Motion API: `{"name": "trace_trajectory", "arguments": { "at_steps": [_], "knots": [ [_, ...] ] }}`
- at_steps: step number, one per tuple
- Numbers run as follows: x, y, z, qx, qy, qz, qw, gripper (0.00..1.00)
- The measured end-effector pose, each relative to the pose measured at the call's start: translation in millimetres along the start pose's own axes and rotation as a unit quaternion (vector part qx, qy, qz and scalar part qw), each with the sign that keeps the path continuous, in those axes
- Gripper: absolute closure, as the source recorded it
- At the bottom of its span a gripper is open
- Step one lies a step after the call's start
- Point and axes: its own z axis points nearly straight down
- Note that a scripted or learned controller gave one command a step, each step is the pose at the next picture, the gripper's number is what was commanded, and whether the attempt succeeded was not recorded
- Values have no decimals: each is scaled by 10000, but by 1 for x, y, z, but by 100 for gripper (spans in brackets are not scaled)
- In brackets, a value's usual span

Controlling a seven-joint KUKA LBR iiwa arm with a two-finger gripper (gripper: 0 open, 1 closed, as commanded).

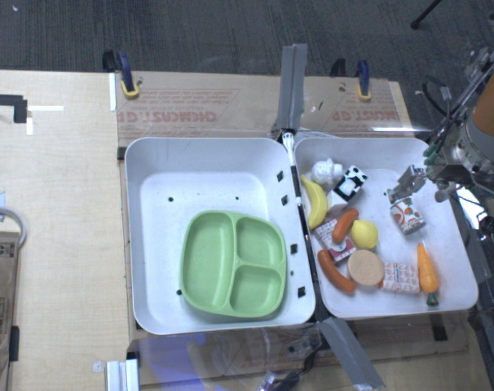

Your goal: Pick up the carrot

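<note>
The carrot (427, 270) lies in the right bin (463, 296), near its right wall. It is orange and points away from me, with its green stub toward the front edge. My gripper (405, 184) hovers over the bin's back right part, above and left of the carrot and well apart from it. It stands open with nothing between its fingers. A small red and white carton (407, 217) sits just below the gripper, between it and the carrot.
The right bin also holds a banana (315, 202), a white toy (327, 170), a black and white toy (351, 182), two sausages (336, 272), a lemon (363, 234), a round bun (365, 268) and a red packet (400, 278). A green divided plate (233, 263) sits in the left bin.
</note>
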Motion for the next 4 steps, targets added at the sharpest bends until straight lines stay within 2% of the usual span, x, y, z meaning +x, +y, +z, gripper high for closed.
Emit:
{"name": "trace_trajectory", "arguments": {
  "at_steps": [1,2,3,4],
  "knots": [
    [-41,-51,36,3,5,1322,9912,0],
    [-52,-62,139,7,55,1766,9843,0],
    [-54,-63,130,0,24,1787,9839,100],
    [6,-65,59,-2,0,2322,9727,100]
  ]
}}
